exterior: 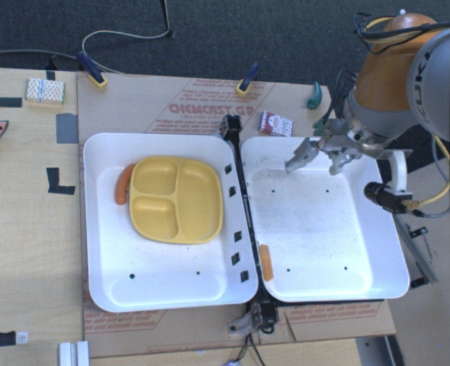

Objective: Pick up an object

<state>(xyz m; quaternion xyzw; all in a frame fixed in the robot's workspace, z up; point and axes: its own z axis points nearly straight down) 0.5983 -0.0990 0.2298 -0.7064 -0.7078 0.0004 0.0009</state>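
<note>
Carrot [265, 262] lying against the right bin's [377, 280] left wall, low in the corner, awkward for fingers. Gripper [320, 161] spread wide, holding nothing, poised over that bin's upper end, well apart from it. Yellow tray [176, 199] and sausage [122, 185] in the left bin [110, 280].

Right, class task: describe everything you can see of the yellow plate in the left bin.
The yellow plate is a rounded-square tray that looks like plastic, split by raised ridges into three compartments: one along the right side and two on the left. It lies flat, right way up, in the upper middle of the left bin, on the bin's floor. Nothing shows in its compartments. An orange sausage-shaped piece lies against its left edge.
</note>
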